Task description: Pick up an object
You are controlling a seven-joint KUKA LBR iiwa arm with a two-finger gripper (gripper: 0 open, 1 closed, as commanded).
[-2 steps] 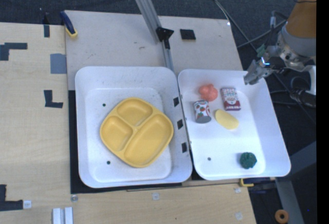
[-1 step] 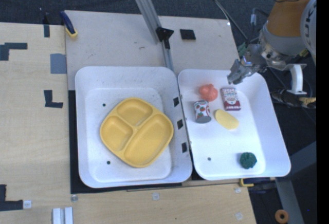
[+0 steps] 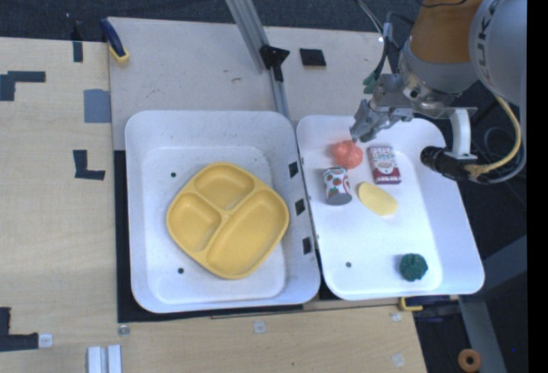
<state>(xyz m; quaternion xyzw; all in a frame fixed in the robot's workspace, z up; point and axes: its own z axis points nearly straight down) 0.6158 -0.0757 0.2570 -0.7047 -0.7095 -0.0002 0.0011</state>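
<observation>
Wooden tabletop (image 3: pixel 51 217) carrying two white bins, hand (image 3: pixel 366 130) hovering beside red object (image 3: pixel 347 153), finger state hard to tell, yellow tray (image 3: pixel 227 219) lying alone.

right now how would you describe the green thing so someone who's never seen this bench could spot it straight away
Look at the right bin, the one without the yellow divided plate. Go to its near right corner, away from the cluster of small items under the gripper. The green object sits there alone: a small, dark green, roundish lump, the only green thing and well apart from the red, yellow and printed items.
</observation>
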